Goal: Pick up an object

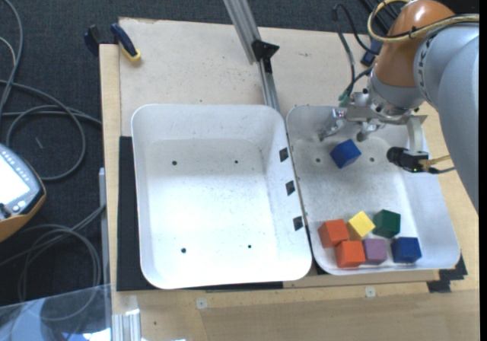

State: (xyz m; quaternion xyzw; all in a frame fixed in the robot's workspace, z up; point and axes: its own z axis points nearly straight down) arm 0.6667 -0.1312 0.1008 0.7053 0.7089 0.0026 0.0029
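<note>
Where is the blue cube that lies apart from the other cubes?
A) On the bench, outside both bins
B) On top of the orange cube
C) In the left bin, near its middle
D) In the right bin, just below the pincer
D: the blue cube lies on the floor of the right bin, just below the pincer, far from the cluster of cubes at the near end.

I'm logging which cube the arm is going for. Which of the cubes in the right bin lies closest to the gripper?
The blue cube lying alone in the far half of the right bin, just below the gripper. The other cubes, including a second blue one, cluster at the bin's near edge.
</note>
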